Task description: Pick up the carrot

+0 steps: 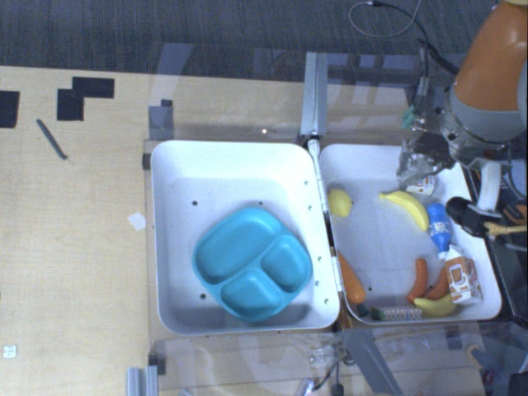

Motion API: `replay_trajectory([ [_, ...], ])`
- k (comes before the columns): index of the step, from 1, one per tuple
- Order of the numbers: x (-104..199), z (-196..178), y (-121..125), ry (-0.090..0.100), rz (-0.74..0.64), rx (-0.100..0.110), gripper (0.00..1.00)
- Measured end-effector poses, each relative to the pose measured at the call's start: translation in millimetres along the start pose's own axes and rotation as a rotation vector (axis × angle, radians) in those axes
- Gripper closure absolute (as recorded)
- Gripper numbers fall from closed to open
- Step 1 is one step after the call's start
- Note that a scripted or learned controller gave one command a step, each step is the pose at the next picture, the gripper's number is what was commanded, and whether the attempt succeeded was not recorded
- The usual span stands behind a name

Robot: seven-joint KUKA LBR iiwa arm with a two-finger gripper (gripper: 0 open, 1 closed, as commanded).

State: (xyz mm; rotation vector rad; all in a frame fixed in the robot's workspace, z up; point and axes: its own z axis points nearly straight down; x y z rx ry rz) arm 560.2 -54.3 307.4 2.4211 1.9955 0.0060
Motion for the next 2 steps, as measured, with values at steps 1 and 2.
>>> replay_trajectory([
  [1,27,-35,48,-0.002,0.397,0.002,1.00],
  [2,-33,42,85,-0.003,0.640,0.004,1.00],
])
